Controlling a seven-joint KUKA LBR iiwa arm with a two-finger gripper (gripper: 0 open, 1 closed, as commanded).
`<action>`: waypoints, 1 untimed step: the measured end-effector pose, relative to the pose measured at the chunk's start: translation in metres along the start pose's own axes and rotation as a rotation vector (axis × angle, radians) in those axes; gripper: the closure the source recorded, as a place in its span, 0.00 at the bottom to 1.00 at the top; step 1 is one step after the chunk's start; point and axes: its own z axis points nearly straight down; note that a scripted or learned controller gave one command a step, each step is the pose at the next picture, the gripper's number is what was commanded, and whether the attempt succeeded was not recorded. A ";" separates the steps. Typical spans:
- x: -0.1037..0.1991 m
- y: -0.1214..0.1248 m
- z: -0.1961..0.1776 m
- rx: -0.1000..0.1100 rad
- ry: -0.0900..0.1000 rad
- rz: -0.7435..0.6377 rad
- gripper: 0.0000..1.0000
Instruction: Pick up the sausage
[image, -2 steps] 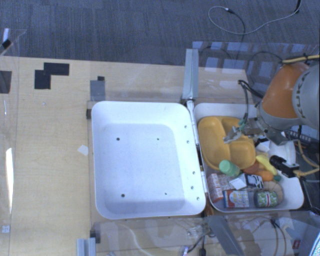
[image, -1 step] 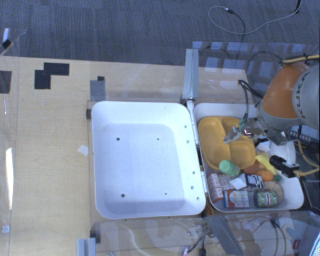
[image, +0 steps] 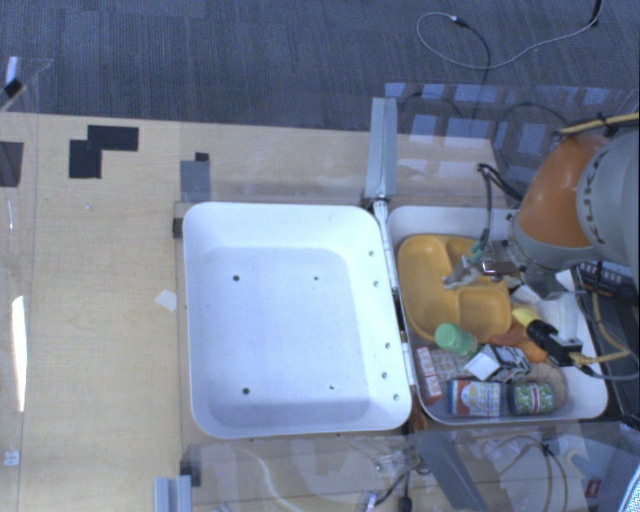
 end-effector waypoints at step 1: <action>-0.077 -0.053 0.018 0.044 0.042 0.089 0.00</action>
